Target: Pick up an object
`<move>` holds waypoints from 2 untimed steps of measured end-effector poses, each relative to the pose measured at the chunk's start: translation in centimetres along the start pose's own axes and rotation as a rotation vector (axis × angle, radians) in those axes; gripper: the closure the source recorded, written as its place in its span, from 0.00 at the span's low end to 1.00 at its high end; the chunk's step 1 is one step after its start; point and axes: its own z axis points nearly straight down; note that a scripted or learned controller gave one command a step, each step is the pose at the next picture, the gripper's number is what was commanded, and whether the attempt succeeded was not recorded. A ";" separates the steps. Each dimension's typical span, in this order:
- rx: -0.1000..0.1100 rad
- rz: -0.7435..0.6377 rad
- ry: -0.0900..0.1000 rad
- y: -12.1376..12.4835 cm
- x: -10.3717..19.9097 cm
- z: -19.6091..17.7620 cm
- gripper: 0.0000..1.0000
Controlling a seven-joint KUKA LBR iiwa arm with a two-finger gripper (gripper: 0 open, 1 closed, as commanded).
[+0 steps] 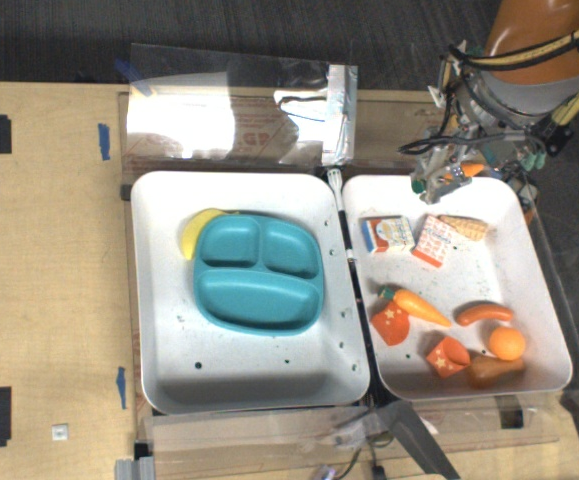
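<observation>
Currently hovering over far right corner of right shallow white bin (544, 298): claw (447, 178) of grey arm with orange band (539, 28). Cannot tell claw state, too cluttered with cables.

Candidate objects all in right bin: small white-and-red carton (387, 233) and red-patterned flat packet (435, 240) toward far edge, tan cracker-like piece (466, 227) just beside packet; orange plastic carrot (416, 306) mid-bin touching red toy pepper chunk (391, 325); red sausage-shaped toy (484, 314), round orange ball fruit (507, 343), red cube-like toy (447, 356), brown toy piece (491, 370) near front right corner.

Left white bin (159, 268): teal divided plastic plate (259, 273) over yellow piece (197, 228).

Nearest pick probably carton: likely light, stiff, pinch across narrow sides. Carrot smooth, tapered, likely slippery; grip thick end.
</observation>
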 end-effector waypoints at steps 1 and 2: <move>-0.001 -0.014 0.000 2.1 -1.8 0.6 1.00; -0.001 -0.153 -0.002 5.1 -2.7 -0.1 1.00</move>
